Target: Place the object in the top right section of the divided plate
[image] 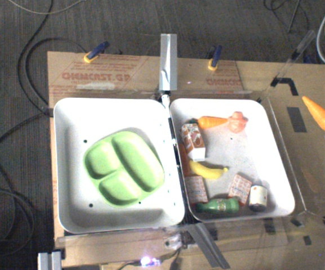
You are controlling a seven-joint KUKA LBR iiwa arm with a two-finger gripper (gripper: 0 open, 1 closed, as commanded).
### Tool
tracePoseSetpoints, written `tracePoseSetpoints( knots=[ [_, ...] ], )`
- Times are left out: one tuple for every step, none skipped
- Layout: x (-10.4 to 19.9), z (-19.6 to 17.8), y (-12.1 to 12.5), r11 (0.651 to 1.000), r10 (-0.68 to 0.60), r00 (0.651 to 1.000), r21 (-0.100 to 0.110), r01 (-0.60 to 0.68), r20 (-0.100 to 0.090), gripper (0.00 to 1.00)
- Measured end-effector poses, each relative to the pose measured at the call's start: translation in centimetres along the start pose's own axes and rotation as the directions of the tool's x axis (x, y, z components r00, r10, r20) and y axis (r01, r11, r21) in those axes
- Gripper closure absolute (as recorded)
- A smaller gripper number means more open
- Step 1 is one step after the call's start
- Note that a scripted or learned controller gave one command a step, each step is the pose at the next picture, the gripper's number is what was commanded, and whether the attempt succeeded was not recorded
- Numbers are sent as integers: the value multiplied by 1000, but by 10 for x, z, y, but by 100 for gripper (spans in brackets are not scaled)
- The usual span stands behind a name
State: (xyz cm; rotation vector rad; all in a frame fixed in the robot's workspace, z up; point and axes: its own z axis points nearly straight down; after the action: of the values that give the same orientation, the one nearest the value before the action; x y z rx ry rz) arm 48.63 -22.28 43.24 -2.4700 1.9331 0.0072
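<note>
Divided plate (124,167): green, with three sections, lying flat near the middle of the left bin (66,122) and turned at an angle to the bin's walls. Note that one long section runs along the plate's right side and two smaller sections sit on its left, one above the other.

Candidate objects all lie in the right bin (275,151), well apart from the plate:
- A carrot (213,121) lies along the far wall, with a pink object (238,121) just beside its right end.
- A small carton (193,139) lies near the left wall, below the carrot.
- A banana (207,170) lies near the bin's middle, just below the carton.
- A small box (196,189) rests below the banana's left end.
- A green bottle (218,206) lies on its side along the near wall.
- A patterned packet (240,187) sits just above the bottle, and a can (258,197) lies just to its right.

You cannot tell the state of the claw from this view. An orange tapered shape (314,112) shows at the right edge, beyond the right bin; you cannot tell what it is.

Both bins sit side by side, walls touching, on the surface (117,75), where two clamps (96,52) grip the far edge.
</note>
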Motion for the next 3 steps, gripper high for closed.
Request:
tracePoseSetpoints(
  knots=[
    [-32,1,-7,830,-557,830,-2,557,1,100],
    [-2,1,-9,600,-800,600,2,800,2,100],
    [-1,-5,-12,602,-798,602,16,798,5,100]
  ],
)
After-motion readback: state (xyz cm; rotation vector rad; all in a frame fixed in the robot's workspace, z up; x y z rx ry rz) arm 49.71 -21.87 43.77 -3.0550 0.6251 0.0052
